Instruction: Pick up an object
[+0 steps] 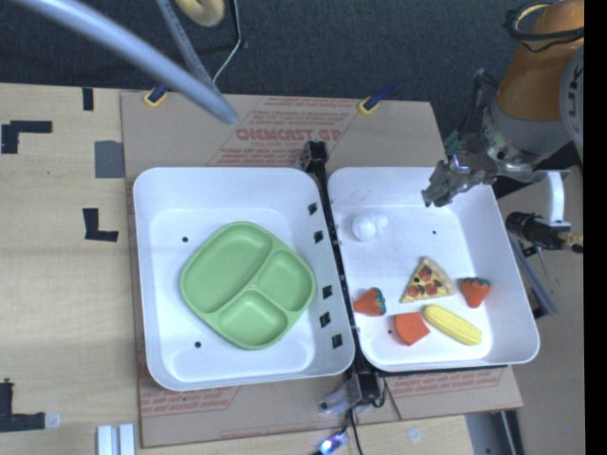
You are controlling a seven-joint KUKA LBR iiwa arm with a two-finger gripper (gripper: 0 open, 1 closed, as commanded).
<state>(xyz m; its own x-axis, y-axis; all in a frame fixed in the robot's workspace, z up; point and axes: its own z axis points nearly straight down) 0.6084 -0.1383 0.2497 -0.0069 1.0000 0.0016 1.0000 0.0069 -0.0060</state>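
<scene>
Arm enters from the right, its orange band high at the right edge; the jaws (442,193) hang over the far right part of the right bin (503,245), near its far rim. From this angle I cannot tell whether the jaws are wide or narrow, and nothing is visibly held in them. Candidate objects all lie in the right bin, nearer the front and well apart from the jaws: a pizza slice (428,282) roughly mid-bin; a strawberry (475,291) just beside it toward the right wall; a second strawberry (370,301) toward the bin's left wall; an orange-red block (411,328) in front of the pizza slice; a yellow corn cob (451,325) just beside that block, lying at a slant. A small white object (368,226) sits on the bin floor to the left of the jaws, closer to them than the other pieces but still apart. The left bin (152,254) holds a green divided plate (248,283), lying flat with three compartments. Both bins rest on a cardboard sheet (275,131) on the tabletop (57,282).
</scene>
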